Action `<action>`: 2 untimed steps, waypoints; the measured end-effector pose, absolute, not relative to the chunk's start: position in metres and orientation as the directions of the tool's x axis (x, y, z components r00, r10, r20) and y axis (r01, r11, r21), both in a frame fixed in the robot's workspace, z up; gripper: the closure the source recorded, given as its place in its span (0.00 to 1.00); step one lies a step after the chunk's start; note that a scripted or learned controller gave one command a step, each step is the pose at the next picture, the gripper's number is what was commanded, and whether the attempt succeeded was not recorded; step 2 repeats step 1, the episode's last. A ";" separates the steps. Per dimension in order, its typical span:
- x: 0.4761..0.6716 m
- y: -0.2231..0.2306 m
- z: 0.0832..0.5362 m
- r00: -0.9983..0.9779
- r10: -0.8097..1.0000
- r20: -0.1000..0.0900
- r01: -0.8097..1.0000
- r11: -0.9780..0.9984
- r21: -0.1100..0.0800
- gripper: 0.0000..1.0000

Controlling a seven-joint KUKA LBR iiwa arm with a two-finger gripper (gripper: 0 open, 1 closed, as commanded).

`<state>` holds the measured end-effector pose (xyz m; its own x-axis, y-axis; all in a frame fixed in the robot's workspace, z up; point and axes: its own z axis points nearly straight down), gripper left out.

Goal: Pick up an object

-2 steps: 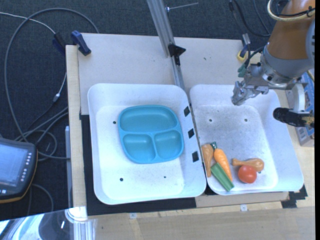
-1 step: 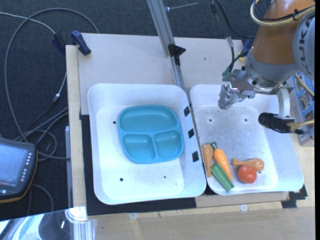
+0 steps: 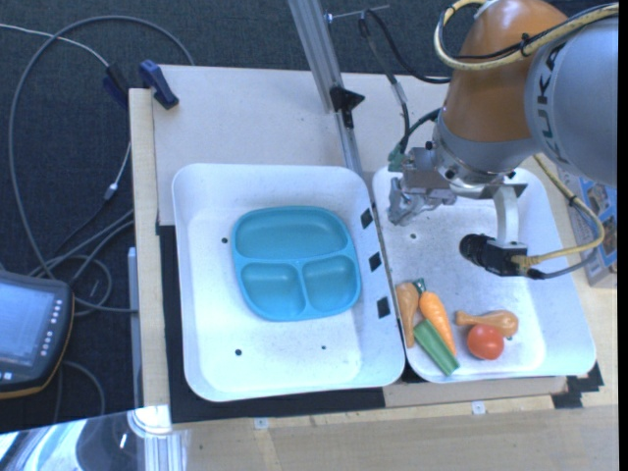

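Camera view, looking down at a slant: the grey KUKA arm [image 3: 549,77], orange-banded above the wrist, reaches in from the right and holds its claw [image 3: 404,207] above the upper left part of the right-hand white bin [image 3: 559,292], close to the wall it shares with its neighbour. Whether the claw is spread or pressed together cannot be told from this angle, and nothing shows between its tips.

The objects for picking lie bunched at the near end of that bin, well apart from the claw: two toy carrots, the smaller carrot [image 3: 406,310] just beside the larger carrot [image 3: 438,321], with a green vegetable [image 3: 435,348] touching them below. To their right sit a red tomato [image 3: 485,341] and a small orange squash-like piece [image 3: 490,320] just above it.

A teal divided plate [image 3: 294,261] with three compartments rests in the left-hand bin [image 3: 206,361]. Both bins stand side by side on the pale worktop [image 3: 245,116]. Cables [image 3: 69,86] trail over the dark floor at left.
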<state>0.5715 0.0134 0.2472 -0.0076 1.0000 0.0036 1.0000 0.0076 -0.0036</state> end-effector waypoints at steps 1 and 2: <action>0.544 0.058 0.246 -0.006 1.000 0.003 1.000 0.006 -0.004 1.00; 0.544 0.058 0.246 -0.006 1.000 0.003 1.000 0.006 -0.004 1.00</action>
